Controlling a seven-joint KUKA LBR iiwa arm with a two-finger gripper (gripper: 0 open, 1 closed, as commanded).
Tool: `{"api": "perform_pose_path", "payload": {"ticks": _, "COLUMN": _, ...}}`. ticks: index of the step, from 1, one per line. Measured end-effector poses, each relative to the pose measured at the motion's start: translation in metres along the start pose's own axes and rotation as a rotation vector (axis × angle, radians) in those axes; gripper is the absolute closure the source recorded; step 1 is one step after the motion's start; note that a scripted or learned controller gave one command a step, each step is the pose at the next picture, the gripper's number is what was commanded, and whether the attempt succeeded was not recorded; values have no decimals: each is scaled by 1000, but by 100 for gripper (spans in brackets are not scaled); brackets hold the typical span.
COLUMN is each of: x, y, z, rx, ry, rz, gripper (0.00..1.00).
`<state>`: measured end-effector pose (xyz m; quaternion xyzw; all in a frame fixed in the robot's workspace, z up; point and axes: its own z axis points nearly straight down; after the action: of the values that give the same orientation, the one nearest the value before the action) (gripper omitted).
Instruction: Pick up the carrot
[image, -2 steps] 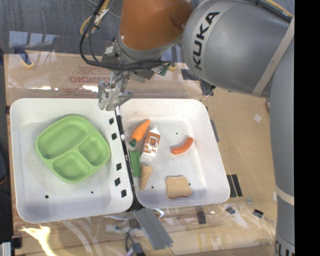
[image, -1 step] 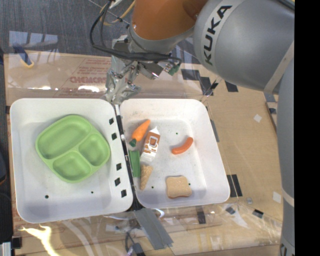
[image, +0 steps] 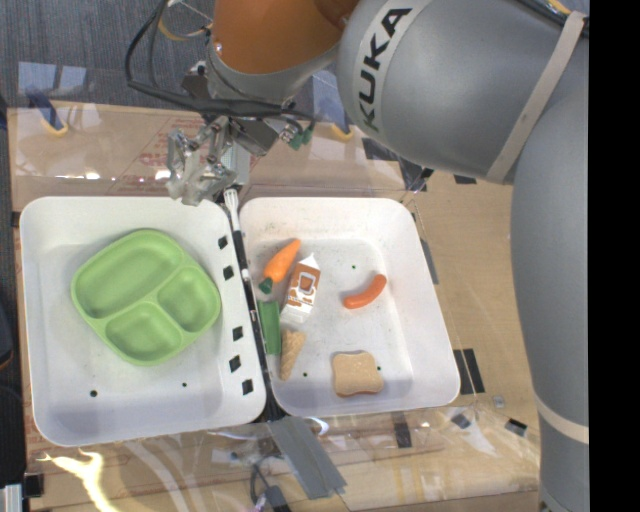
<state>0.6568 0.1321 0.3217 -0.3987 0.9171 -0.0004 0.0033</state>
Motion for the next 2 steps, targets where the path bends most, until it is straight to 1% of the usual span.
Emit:
{"api": "perform_pose_path", "payload": {"ticks": 1, "x": 25, "y": -23, "z": 16, "rx": -2, "ry": 5, "rz": 95, "gripper": 100}}
{"api": "perform_pose_path", "payload": {"ticks": 2, "x": 38, "y": -36, "z": 5, "rx": 1, "ry": 2, "rz": 309, "gripper": 100}}
